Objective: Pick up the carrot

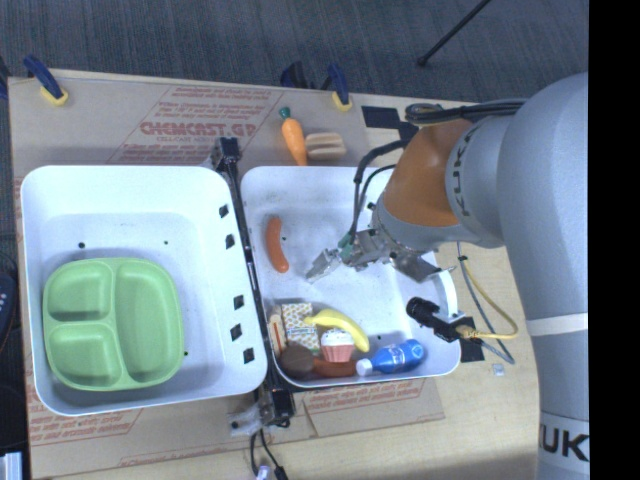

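The carrot [293, 140], orange with a small green top, lies on the cardboard just beyond the far rim of the right bin [300, 200], outside both bins. My gripper [324, 264] hangs inside the right bin near its middle, well in front of the carrot and just right of a red sausage [276, 244]. Nothing shows in the gripper. The grey arm with its orange band [425, 183] covers the right part of that bin.
A tan bun [325, 146] sits right beside the carrot. At the right bin's near edge lie a banana [338, 322], cupcake [337, 345], cracker [296, 318] and blue bottle [395, 357]. The left bin [120, 193] holds a green divided plate [112, 320].
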Tool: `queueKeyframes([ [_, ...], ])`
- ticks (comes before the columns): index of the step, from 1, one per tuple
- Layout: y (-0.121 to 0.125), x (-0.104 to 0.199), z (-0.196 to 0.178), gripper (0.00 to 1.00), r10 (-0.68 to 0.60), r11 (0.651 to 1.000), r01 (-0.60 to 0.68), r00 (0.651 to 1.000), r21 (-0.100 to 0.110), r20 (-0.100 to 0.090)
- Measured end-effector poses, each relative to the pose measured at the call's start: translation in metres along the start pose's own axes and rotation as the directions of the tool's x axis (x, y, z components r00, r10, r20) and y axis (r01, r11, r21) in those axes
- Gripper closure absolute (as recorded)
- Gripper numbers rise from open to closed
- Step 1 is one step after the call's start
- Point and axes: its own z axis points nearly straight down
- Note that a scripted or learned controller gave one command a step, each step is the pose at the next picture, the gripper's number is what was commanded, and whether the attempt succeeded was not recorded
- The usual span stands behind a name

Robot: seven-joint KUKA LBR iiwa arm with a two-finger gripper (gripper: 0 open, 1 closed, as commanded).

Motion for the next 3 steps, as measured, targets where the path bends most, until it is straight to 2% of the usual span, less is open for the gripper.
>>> queueKeyframes([
  [1,0.004,-0.06,-0.101,0.0,-0.071,0.997,0.071,0.997,-0.004,0.004],
  [2,-0.034,-0.052,-0.192,0.0,-0.092,0.996,0.092,0.996,-0.003,0.003],
  [3,-0.077,-0.041,-0.05,0.0,0.118,0.993,-0.118,0.993,0.0,-0.002],
])
